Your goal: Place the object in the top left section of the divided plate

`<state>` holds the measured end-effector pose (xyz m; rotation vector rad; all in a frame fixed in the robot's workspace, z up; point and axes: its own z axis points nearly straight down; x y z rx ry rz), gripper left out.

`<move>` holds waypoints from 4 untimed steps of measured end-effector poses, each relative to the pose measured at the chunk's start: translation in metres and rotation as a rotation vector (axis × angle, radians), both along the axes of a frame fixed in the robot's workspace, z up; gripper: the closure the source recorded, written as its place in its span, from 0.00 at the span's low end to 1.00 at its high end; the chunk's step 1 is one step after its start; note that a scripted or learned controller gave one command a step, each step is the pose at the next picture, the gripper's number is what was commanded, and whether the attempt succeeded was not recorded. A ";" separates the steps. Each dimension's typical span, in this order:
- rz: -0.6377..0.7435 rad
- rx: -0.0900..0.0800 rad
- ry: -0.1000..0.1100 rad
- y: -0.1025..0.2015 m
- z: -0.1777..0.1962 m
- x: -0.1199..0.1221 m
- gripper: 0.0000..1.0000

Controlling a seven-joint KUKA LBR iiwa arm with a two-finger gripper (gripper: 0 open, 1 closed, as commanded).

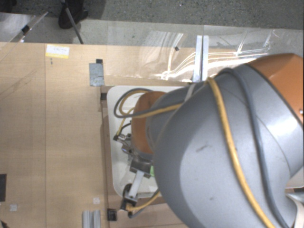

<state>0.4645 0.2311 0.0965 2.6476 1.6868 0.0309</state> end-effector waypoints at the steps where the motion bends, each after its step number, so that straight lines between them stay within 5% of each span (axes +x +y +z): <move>1: -0.250 0.007 -0.001 0.001 0.001 0.001 1.00; 2: -0.721 0.034 -0.010 0.009 0.004 0.007 1.00; 3: -0.535 0.002 0.015 -0.033 0.050 0.056 1.00; 4: -0.878 0.017 0.009 0.001 -0.001 0.020 1.00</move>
